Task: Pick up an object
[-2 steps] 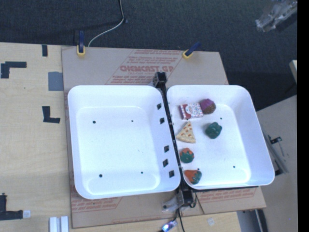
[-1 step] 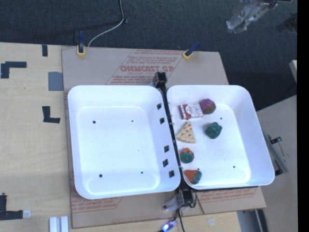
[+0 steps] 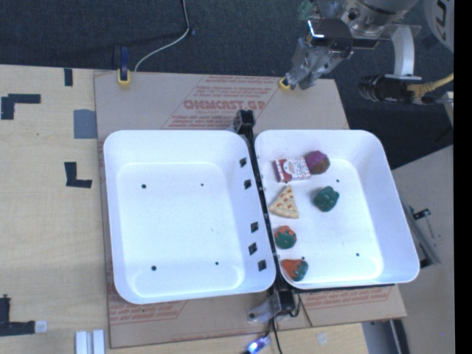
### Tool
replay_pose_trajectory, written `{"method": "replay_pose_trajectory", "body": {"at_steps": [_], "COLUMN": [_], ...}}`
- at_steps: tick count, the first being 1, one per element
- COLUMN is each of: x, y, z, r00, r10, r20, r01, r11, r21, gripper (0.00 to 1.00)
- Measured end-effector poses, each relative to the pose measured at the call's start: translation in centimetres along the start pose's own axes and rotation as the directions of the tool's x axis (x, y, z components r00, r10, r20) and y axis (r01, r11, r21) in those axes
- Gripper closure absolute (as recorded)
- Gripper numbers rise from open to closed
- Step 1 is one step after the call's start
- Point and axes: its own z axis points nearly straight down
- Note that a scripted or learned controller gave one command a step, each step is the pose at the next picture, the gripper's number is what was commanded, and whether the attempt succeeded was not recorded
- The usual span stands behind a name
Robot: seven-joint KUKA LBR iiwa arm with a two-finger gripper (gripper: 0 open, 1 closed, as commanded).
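The right bin [image 3: 372, 150] holds several small objects. A red-and-white packet [image 3: 292, 169] lies next to a purple round piece [image 3: 317, 161]. A tan pizza-slice wedge [image 3: 285, 203] sits below them, with a dark green piece [image 3: 325, 198] to its right. Lower down are a green-and-orange piece [image 3: 285, 236] and a red-and-green piece [image 3: 295, 268]. My gripper [image 3: 304, 71] hangs high above the bench, beyond the far edge of the right bin, well apart from all the objects. Nothing shows between its fingers.
The left bin [image 3: 118, 153] lies beside the right one, joined by a black clip strip [image 3: 254, 205]. Both rest on a cardboard sheet [image 3: 214, 102]. A yellow clamp [image 3: 123, 74] and white cable [image 3: 166, 46] sit at the back left.
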Motion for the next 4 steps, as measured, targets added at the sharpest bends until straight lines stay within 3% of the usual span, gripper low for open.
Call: {"method": "replay_pose_trajectory", "body": {"at_steps": [1, 2, 3, 4], "x": [11.1, 17.2, 12.8, 12.9], "y": [-5.7, -1.4, -5.7, -10.7], "z": [-6.3, 5.7, -0.4, -8.6], "r00": [1.000, 1.000, 1.000, 1.000], "r10": [-0.006, 0.003, 0.008, 0.004], "r20": [-0.002, 0.005, 0.002, -0.001], "r01": [0.006, -0.003, -0.008, -0.004], "r11": [1.000, 1.000, 1.000, 1.000], "r21": [-0.014, 0.001, -0.012, -0.018], "gripper": [1.00, 1.00, 1.00, 1.00]}}
